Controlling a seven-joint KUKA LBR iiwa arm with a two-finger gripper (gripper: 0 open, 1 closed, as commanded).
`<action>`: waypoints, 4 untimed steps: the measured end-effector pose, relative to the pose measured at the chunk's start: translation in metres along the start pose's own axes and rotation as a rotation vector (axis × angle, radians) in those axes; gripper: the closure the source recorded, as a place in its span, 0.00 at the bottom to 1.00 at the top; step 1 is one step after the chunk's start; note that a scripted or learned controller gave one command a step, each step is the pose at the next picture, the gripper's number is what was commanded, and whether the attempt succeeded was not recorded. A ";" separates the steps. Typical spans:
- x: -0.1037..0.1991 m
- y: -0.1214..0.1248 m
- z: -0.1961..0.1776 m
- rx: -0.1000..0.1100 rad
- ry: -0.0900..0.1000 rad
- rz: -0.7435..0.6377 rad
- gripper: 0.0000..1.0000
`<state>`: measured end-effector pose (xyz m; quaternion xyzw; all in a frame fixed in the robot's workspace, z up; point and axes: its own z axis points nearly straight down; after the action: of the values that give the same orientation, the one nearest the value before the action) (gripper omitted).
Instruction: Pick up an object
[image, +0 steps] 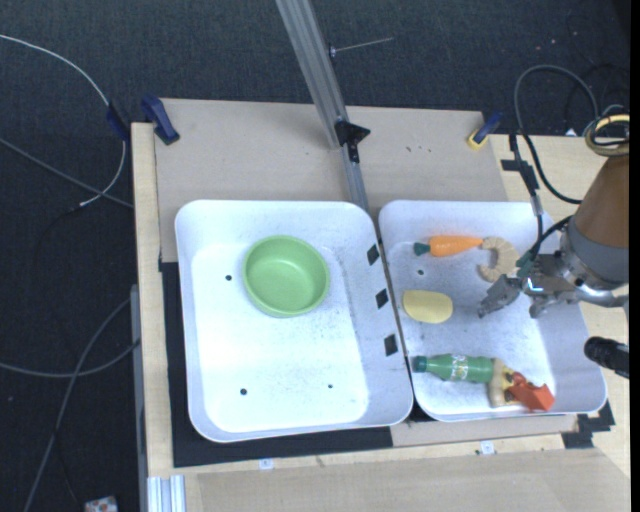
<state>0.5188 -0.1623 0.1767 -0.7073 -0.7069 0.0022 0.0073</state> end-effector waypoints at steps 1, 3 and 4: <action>0.001 0.000 0.065 0.001 0.000 0.000 0.00; -0.001 0.005 -0.020 -0.024 -0.008 -0.001 1.00; -0.003 0.005 -0.066 -0.023 -0.008 -0.002 1.00</action>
<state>0.5249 -0.1655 0.2425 -0.7067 -0.7075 -0.0030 -0.0038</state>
